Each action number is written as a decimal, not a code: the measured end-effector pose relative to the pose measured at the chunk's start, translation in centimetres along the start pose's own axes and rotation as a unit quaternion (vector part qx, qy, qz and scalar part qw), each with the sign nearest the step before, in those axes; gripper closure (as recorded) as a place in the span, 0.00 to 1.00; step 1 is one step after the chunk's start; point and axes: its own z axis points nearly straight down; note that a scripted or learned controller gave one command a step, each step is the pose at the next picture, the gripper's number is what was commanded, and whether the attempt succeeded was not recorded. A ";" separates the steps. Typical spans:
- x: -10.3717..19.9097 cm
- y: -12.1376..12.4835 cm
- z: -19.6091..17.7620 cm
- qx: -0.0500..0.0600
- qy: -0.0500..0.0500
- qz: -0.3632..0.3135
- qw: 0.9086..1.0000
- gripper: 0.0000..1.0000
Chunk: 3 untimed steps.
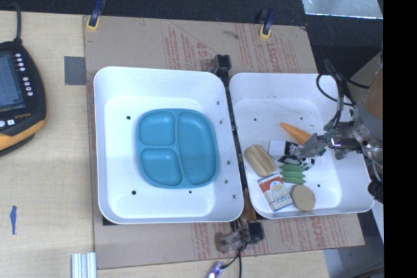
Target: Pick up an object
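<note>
Carrot lies in the right bin, tip pointing up-left; fingers beside it, opening unreadable.

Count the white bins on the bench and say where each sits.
2. The left bin holds a blue divided plate. The right bin sits beside it, holding small items; the end effector reaches in there.

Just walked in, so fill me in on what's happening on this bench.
The robot arm reaches in from the right, its gripper low in the right bin among a carrot, a green pea pod, a wooden block and a small carton. Nothing is visibly lifted yet. The left bin holds a blue divided plate.
</note>
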 end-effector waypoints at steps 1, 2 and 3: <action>-1.4 6.0 11.3 0.001 0.000 -0.001 1.000 0.00; 1.4 11.1 8.0 -0.001 0.000 0.000 1.000 0.00; 1.1 17.8 10.6 -0.006 -0.001 -0.001 1.000 0.00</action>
